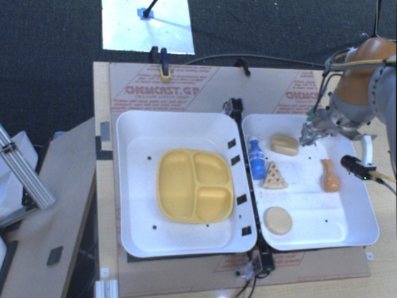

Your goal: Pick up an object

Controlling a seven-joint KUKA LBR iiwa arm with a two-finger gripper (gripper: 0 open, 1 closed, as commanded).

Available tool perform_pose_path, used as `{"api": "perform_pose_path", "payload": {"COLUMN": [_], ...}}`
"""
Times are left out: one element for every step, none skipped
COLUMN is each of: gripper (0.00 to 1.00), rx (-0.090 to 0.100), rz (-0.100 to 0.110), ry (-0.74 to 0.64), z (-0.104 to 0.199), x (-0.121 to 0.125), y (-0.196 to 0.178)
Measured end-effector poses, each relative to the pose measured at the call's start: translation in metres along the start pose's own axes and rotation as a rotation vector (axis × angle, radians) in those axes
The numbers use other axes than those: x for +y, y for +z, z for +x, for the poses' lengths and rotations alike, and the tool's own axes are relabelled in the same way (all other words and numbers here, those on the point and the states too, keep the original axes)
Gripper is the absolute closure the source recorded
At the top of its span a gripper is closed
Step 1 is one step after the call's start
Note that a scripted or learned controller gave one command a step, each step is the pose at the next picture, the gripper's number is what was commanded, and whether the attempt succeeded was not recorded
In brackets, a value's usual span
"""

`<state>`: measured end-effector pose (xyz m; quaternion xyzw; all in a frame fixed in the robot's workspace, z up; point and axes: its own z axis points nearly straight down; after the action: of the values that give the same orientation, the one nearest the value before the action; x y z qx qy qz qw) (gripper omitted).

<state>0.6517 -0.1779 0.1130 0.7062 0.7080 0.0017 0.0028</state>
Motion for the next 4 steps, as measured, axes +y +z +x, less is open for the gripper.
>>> {"api": "perform_pose_path", "payload": {"gripper": [1.00,1.00,1.00,1.00], "rx": [0.000,0.000,0.001,0.003], "rz": [-0.001,-0.003,0.003,0.006], "ry": [-0.002,-0.004,-0.003,-0.005], "z": [0.009,0.016,0.016,0.067], "x": [0.000,0.009,0.010,-0.020], "y": [-0.058,-0.118,-0.123,-0.130]}}
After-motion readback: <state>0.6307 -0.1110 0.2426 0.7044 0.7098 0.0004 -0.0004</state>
